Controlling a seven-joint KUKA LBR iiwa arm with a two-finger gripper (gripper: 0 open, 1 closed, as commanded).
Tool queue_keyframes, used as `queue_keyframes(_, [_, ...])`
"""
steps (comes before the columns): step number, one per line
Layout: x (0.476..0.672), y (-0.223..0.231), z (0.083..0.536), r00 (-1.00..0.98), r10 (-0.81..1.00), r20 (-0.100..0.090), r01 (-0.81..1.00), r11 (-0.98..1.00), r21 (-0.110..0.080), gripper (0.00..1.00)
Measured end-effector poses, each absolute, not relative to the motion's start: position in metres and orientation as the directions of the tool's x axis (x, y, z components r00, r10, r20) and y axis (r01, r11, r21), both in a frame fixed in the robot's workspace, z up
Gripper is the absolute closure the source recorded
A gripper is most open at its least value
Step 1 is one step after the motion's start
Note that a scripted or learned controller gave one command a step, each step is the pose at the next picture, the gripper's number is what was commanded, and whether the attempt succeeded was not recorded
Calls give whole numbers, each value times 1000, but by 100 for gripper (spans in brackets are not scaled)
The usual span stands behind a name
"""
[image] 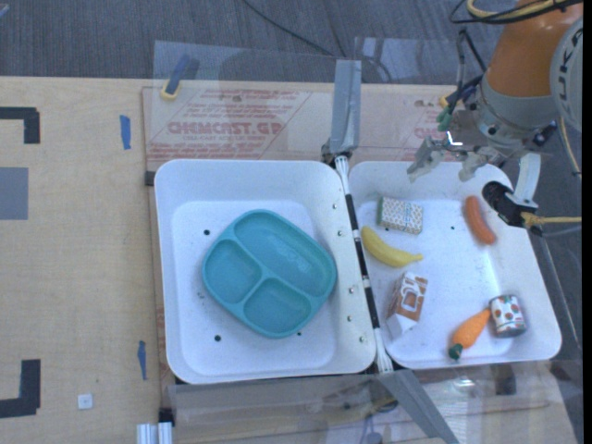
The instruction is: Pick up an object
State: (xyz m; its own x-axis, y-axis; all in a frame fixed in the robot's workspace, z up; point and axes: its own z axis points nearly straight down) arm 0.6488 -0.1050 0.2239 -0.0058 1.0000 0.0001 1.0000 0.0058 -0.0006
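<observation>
Camera view, looking down at a slant: two shallow white plastic bins side by side on a pale wooden bench (74, 276). Left bin (176, 340) holds one teal plastic divided plate (269, 272) with three compartments, lying flat near the bin's middle.

Right bin (541, 340) holds six objects:
- small green-and-white patterned box (400, 215), near the far left part of the bin;
- yellow toy banana (389, 248), just beside that box on its near side;
- brown-and-white carton (409, 299), lying tilted, nearer the camera than the banana;
- orange toy carrot with green top (468, 332), near the front edge;
- small brown-and-white spotted can (506, 314), just beside the carrot on its right, lying on its side;
- orange-red toy sausage (478, 220), far right part of the bin, well apart from the box.

Grey arm with the orange band (532, 35) reaches in at upper right. Two-finger gripper (450, 160) sits above the far rim of the right bin, between the box and the sausage in image terms. Fingers spread apart, nothing between them. No contact visible with any object; all six lie on the bin floor.

Clear plastic sheet with red printing (231, 123) lies behind the bins.
</observation>
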Motion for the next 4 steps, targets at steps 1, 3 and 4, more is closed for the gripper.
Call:
queue_keyframes(1, [648,-118,104,134,991,-1,991,-134,17,0])
queue_keyframes(3, [650,-119,115,136,991,1,990,-136,22,0])
queue_keyframes(4, [632,-137,192,-106,994,-3,994,106,5,0])
